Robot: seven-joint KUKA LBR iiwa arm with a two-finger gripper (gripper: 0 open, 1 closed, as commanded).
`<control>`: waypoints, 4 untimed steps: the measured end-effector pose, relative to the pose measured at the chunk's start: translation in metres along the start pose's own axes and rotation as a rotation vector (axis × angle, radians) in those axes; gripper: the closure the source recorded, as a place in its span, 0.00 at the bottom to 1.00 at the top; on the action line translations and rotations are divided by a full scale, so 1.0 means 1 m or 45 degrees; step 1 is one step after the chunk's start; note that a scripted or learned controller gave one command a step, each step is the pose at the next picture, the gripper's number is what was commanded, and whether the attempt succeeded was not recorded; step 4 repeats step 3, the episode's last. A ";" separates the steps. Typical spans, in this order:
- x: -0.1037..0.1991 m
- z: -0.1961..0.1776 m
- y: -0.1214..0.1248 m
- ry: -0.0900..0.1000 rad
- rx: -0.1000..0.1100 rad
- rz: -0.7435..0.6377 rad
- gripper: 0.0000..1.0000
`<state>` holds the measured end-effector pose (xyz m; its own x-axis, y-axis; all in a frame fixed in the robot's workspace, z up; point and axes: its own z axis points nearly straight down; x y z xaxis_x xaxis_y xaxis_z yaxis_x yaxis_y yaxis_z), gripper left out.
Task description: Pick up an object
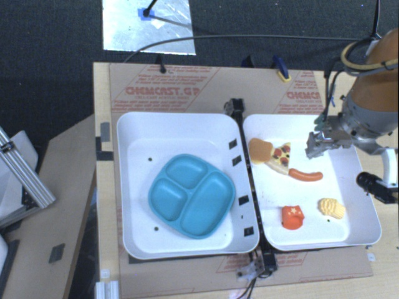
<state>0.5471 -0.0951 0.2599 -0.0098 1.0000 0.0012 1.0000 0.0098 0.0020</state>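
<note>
Over the right-hand bin [365, 185], near its far right part, the gripper [313, 149] hangs from the grey arm [368, 114] with its dark tip pointing down and leftward; whether it is open or closed cannot be told from this angle, and nothing is seen held in it. Just below the gripper and slightly left of it lies a toy sausage [305, 175], reddish-orange, stretched across the bin floor and apart from the tip. Left of the gripper sits a pizza slice [281, 157] with red toppings, its pale crust end beside a brown bread-like piece [260, 149]. Further toward the near edge, below the gripper, rest a small red-orange toy [292, 217] and, to its right, a yellow ridged piece [331, 208]. Well to the gripper's left, the other bin [134, 136] holds a blue divided plate [191, 195].
</note>
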 end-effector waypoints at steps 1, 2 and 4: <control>0.051 0.014 0.001 0.001 0.001 0.000 1.00; 0.114 0.017 0.003 0.001 0.001 -0.002 1.00; 0.165 0.031 0.010 0.000 0.001 0.000 1.00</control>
